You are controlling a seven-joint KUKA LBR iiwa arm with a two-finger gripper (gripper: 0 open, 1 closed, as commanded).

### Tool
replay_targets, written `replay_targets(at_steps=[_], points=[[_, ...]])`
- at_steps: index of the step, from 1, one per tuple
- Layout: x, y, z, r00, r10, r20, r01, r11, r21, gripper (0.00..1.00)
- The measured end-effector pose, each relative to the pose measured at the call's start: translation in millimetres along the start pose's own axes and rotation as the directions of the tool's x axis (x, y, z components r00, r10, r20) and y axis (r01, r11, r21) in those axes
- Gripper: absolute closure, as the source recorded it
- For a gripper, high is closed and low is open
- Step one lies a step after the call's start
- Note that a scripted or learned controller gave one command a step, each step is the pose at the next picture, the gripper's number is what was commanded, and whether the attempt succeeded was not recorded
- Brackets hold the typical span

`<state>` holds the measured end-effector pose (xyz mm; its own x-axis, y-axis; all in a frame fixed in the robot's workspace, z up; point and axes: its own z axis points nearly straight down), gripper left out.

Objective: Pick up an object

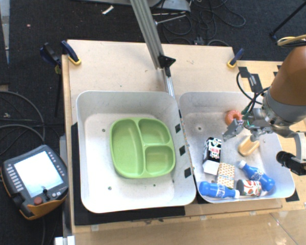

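Only unreadable labels on the blue bottles [218, 190] and cartons, jaws [247, 129] spread wide, holding nothing

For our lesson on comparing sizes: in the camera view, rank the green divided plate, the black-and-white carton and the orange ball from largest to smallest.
1. green divided plate, by far the largest
2. black-and-white carton
3. orange ball, smallest and partly hidden by the claw

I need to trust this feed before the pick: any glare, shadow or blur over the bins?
Camera view: even lighting, soft shadows only; right bin and green tray look sharp. Faint sheen on the blue bottle. The end effector looks slightly soft against the clutter.
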<state>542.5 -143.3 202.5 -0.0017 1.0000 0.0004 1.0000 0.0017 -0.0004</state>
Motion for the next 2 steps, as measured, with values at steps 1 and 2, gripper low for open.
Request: replay_targets(at_steps=[1,2], points=[[-0.1,0.0,-0.1,1.000,0.001,0.000,-0.001,1.000,0.000,0.00],[-2.0,1.4,43.5,1.000,0.002,0.000,-0.002,1.000,0.004,0.00]])
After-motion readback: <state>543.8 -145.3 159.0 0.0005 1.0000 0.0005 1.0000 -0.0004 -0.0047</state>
